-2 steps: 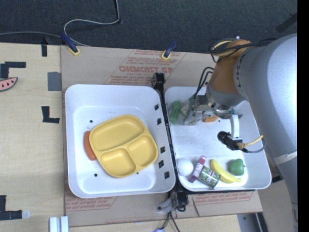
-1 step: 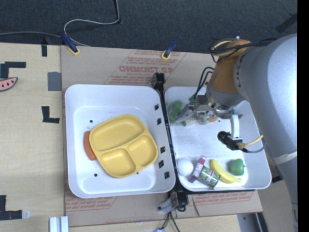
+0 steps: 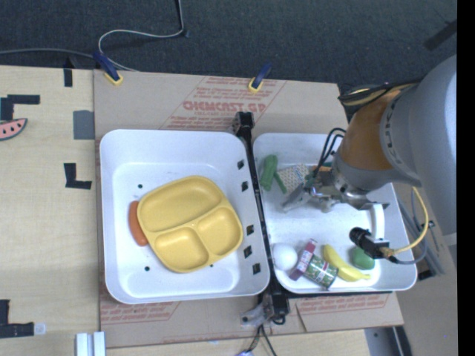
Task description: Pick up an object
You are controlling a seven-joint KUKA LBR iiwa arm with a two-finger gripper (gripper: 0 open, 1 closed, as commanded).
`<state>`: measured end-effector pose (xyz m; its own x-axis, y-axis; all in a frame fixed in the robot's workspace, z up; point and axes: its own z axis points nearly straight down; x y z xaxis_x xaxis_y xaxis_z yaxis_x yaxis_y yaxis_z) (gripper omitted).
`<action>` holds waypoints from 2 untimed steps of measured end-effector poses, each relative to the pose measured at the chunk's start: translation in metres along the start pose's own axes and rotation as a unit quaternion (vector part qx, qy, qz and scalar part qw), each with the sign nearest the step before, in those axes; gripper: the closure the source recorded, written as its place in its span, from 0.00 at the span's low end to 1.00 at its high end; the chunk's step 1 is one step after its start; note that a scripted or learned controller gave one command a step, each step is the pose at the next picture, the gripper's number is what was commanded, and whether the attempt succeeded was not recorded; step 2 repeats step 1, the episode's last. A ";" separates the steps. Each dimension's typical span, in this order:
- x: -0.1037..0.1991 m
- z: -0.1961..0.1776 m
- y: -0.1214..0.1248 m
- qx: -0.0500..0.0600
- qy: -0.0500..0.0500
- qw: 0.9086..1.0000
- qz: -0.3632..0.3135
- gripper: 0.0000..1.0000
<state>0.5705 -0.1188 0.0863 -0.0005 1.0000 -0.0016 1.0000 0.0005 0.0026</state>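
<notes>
2 splayed fingers of the tool hang unclenched, grasping nothing, beside the green object.

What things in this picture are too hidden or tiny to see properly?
- The orange thing in the left bin: the yellow divided plate lies over most of it, so its shape is hidden.
- The gripper in the right bin: too small and blurred to tell how it stands.
- The can beside the banana: its label is too small to read.
- The pink shape: cut off by the left edge.
</notes>
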 end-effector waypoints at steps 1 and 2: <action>0.018 0.001 0.054 -0.001 0.000 1.000 -0.001 0.00; 0.018 0.001 0.054 -0.001 0.000 1.000 -0.001 0.00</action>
